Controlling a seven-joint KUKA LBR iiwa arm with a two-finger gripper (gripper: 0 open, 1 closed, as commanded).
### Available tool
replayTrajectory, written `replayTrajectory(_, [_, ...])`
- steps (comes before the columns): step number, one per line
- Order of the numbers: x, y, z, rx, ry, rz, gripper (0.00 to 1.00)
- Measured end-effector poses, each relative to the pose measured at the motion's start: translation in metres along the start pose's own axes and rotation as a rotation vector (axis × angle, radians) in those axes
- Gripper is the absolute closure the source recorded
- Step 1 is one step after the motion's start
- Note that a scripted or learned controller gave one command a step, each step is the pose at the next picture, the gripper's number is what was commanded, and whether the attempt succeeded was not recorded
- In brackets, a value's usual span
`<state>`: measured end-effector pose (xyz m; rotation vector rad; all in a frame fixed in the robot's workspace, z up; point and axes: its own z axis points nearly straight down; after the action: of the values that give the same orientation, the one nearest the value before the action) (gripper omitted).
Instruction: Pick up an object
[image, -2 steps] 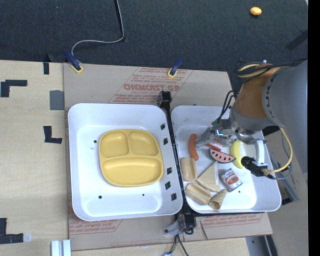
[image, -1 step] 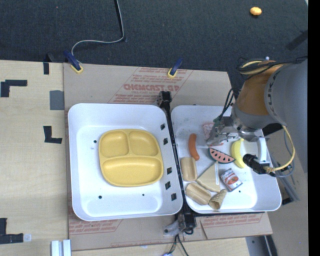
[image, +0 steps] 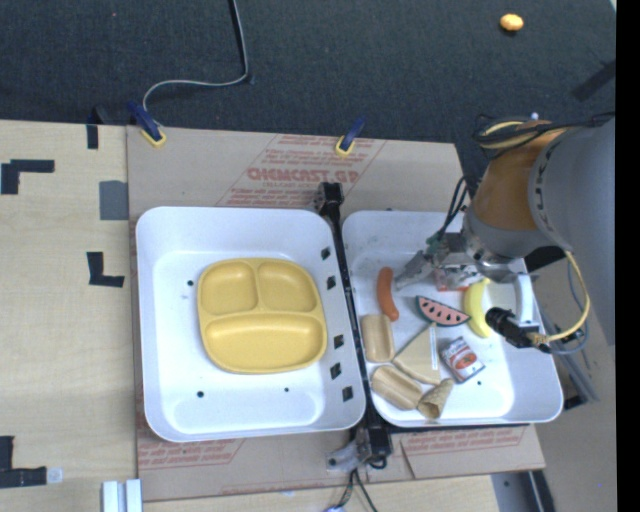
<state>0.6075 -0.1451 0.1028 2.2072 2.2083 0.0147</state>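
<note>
- The arm (image: 520, 195) reaches in from the right over the far part of the right bin (image: 540, 395).
- Its gripper (image: 425, 265) points left and hangs low over the bin's far-left area, the two thin grey fingers (image: 410, 272) spread a little apart with nothing between them.
- A sausage (image: 386, 293) lies just left of and nearer than the fingertips, close but not gripped.
- A watermelon slice (image: 443, 311) lies near the middle of the bin, right of the sausage.
- A banana (image: 478, 308) sits just right of the slice, partly under the wrist hardware.
- A small can (image: 461, 358) (red and white label) lies nearer, right of a pale wedge (image: 418, 352).
- A bread roll (image: 376, 337) lies along the bin's left wall, nearer than the sausage.
- Two more tan pieces sit at the near edge: a loaf (image: 395, 387) and a cone (image: 433, 399), touching or nearly so.
- The left bin (image: 165, 300) holds a yellow divided plate (image: 263, 313), about centred.
- Both bins rest on cardboard (image: 290, 175), clipped at its far edge.
</note>
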Motion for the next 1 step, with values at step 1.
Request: replayTrajectory(1, [-0.0011,0.0647,0.0127,0.007,0.003,-0.002,0.00])
